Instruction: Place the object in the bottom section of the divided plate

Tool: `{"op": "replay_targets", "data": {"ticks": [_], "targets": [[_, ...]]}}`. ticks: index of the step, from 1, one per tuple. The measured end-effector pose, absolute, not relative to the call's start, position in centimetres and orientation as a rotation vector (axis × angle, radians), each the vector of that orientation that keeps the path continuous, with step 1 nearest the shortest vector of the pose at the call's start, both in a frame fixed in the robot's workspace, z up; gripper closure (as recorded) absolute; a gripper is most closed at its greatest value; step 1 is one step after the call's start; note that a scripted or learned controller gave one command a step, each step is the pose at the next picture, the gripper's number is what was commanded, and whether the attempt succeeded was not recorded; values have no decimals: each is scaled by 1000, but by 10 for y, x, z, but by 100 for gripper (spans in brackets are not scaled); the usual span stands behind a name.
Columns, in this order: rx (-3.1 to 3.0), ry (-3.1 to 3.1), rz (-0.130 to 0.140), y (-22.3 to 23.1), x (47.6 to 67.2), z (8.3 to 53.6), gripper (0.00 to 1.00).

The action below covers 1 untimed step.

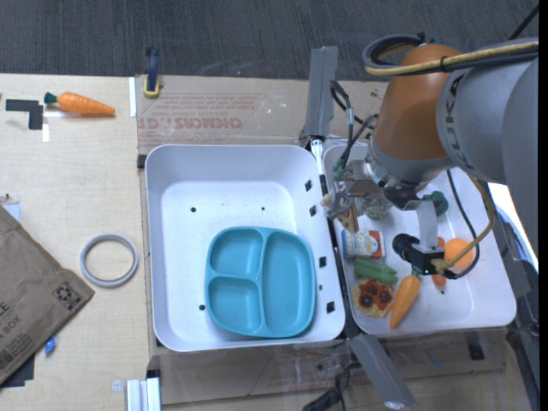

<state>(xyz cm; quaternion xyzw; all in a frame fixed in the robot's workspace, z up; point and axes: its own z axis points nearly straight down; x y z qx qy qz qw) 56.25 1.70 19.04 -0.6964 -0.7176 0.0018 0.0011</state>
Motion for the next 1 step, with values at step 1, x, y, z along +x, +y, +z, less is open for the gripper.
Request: {"op": "replay_targets", "data": {"ticks": [1], "targets": [[-2287,-2151,7,101,499,199,100]]}}
